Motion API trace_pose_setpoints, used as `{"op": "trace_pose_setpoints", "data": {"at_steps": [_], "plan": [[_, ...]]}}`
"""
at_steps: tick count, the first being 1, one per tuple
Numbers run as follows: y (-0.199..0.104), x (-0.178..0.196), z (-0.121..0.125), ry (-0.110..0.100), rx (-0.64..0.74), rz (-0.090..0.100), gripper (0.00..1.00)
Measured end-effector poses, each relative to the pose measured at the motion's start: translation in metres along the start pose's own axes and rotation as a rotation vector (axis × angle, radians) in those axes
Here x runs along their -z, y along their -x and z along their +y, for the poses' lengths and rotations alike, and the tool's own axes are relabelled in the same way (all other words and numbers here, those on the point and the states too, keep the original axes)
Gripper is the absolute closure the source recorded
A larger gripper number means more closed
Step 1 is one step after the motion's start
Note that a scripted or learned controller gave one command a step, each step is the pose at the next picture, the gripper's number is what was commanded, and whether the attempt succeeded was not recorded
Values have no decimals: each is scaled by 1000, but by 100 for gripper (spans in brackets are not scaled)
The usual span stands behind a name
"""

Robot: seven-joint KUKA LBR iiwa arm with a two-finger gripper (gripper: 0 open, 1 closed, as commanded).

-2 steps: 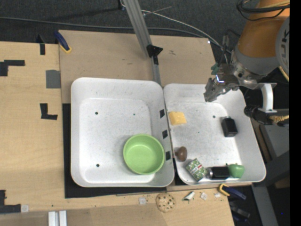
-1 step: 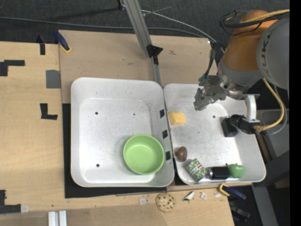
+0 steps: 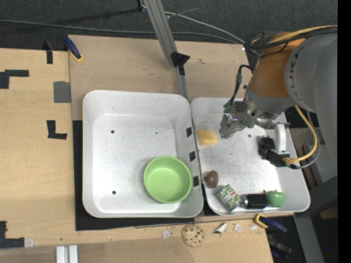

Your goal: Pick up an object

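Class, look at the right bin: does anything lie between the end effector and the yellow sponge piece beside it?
Nothing visible does. The end effector sits just right of the yellow sponge piece, with bare bin floor between them. The brown ball lies nearer the right bin's front.

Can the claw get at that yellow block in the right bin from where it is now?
Probably yes. The claw hangs just right of the yellow block, and nothing lies between them. The block sits close to the right bin's left wall, which may crowd one side.
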State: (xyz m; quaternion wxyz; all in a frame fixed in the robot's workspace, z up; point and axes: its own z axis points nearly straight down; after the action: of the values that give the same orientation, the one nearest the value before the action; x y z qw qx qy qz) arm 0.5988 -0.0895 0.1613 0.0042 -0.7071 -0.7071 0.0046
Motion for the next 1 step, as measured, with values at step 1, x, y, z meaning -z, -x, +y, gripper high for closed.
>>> {"op": "trace_pose_setpoints", "data": {"at_steps": [1], "plan": [[4, -48, -4, 1, 0, 1, 0]]}}
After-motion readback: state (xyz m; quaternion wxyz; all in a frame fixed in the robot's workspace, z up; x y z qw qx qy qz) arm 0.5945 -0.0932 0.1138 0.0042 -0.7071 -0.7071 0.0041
